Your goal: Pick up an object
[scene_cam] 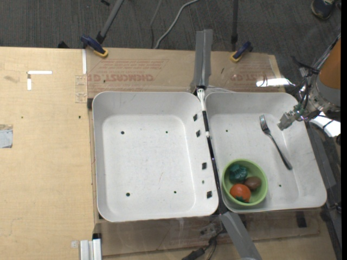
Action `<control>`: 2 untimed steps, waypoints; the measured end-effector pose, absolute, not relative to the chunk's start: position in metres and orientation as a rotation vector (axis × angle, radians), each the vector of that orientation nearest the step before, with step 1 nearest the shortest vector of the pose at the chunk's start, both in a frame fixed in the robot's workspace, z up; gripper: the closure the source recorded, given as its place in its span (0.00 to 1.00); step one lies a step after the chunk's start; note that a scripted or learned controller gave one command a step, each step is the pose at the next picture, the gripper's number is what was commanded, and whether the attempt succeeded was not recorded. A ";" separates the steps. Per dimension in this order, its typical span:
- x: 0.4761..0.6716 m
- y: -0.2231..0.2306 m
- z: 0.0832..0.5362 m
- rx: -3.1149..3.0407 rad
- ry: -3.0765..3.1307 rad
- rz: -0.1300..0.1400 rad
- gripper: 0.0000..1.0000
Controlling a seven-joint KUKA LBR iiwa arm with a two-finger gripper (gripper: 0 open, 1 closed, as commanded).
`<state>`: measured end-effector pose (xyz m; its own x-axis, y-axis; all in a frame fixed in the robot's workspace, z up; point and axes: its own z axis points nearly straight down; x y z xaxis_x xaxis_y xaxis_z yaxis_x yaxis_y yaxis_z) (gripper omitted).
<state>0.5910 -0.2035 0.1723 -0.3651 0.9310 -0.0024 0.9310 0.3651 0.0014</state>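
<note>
On the plywood bench (43,161) over grey carpet (49,10), gripper (287,121) state unclear.

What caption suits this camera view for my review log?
The arm's hand hovers over the right bin beside a fork; a green bowl holds small items.

I'm looking down on a robotics lab bench: two white bins (152,107) sit on a plywood top (38,145), cardboard (141,75) is held by blue-and-yellow clamps (95,45) at the far edge, and cables (179,12) trail over grey carpet (43,10) beyond.
</note>
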 end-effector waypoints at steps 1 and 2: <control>0.537 -0.145 0.091 2.082 2.355 -0.002 1.00; 0.562 -0.223 0.213 1.645 2.675 -0.001 1.00</control>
<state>0.5615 -0.2231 0.2128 -0.4511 0.8925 -0.0018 0.8925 0.4511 0.0002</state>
